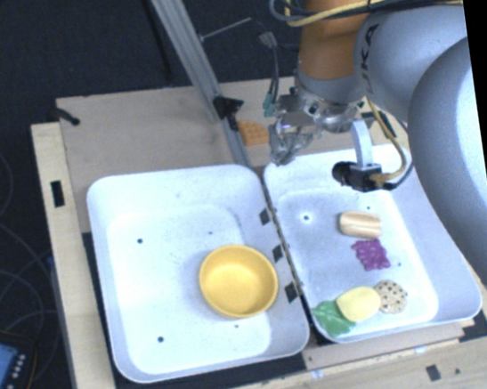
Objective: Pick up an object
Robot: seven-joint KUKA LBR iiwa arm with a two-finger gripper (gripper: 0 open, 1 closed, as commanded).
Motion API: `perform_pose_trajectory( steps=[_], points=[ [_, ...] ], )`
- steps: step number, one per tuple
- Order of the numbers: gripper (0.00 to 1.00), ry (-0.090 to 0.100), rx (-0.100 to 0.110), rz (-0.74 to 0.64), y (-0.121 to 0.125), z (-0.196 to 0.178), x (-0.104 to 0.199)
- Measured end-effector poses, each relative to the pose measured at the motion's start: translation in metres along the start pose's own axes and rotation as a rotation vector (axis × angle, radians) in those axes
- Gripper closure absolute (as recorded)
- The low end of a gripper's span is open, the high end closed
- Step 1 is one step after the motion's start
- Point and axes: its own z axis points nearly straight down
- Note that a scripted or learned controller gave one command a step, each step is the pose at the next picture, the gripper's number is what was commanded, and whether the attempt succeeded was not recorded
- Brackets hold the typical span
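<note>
The tool [284, 149] hangs over the far corner of the right-hand shallow white plastic bin [437, 292], close to the divide between the two bins, under the grey arm's orange band [339, 14]; whether its fingers are apart or together I cannot tell, since they are small and dark against the rim; nothing is seen between them, so I judge that no object has been picked up.

All candidate objects lie nearer the camera than the tool; the tan, short cylindrical block [359, 223] is the closest, a little toward the arm's side; just beyond it from the tool sits the small purple bunch of toy grapes [371, 255]; further still, at the near edge of the same bin, rest the pale yellow rounded piece [359, 303], the green leaf-like piece [330, 314] touching it on the side away from the arm, and the round speckled cookie-like disc [390, 295] just beside it on the arm's side.

The round yellow plastic bowl [238, 280] stands alone in the left-hand shallow white bin [126, 223], across the divide and well apart from the tool.

As I judge it, the task is at its start: choosing a target, descending, closing and lifting all remain; the counter [153, 130] beyond the bins carries nothing relevant.
</note>
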Motion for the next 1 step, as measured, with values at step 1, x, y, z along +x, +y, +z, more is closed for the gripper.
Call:
perform_pose_trajectory(
  steps=[1],
  points=[
    [1.0, 0.0, 0.001, 0.0, 0.0042, 0.003, 0.0555]
  ],
)
